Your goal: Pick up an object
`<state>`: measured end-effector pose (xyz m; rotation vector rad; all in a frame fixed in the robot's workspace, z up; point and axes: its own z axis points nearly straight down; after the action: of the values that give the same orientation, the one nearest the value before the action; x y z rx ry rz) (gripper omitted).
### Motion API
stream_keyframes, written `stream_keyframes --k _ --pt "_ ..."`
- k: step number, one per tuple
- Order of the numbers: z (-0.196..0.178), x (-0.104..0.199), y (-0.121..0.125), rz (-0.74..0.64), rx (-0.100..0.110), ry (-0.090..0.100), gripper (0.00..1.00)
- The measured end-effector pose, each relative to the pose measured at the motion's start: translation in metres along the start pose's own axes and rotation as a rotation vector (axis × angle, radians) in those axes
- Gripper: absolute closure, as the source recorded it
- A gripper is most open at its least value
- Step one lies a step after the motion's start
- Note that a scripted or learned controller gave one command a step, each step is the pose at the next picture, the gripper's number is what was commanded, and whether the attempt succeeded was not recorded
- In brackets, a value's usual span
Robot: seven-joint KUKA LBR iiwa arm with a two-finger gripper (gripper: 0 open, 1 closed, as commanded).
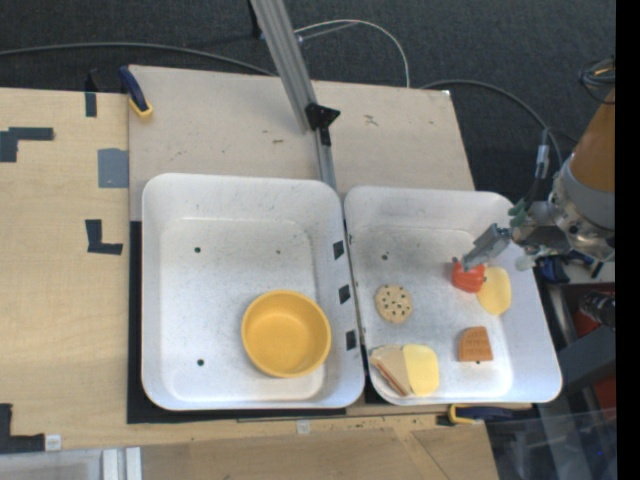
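Two white bins sit on the bench; in the right bin (pixel 520 373) the claw (pixel 476 262) (finger spacing unclear) touches a red piece (pixel 466 278) beside a yellow slice (pixel 495 292).

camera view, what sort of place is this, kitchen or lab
Most likely a robot lab test bench, not a kitchen: two white bins sit side by side on a wooden bench, toy food such as a cookie lies in the right bin, and cables trail across dark carpet.
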<state>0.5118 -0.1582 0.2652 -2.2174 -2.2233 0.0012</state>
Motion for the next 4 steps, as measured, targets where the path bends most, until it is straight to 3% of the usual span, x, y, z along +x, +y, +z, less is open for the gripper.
stream_keyframes --k 1,4 --pt "0.000 0.000 0.000 0.001 -0.001 0.000 0.00" --pt "0.174 -0.011 -0.013 0.001 0.004 0.001 0.00"
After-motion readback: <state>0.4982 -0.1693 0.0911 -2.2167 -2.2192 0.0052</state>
